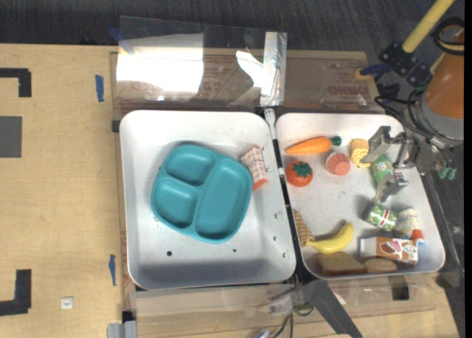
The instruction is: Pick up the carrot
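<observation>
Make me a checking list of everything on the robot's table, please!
Surface: two white bins side by side, left bin, right bin.
Job's things: carrot lies at the right bin's top left, untouched.
Clutter: teal plate and small carton in the left bin; tomato, banana, green can, juice box in the right bin.
Grippers: gripper over the right bin, away from the carrot.
Cables: black cables top right.
Surroundings: cardboard at left.
</observation>
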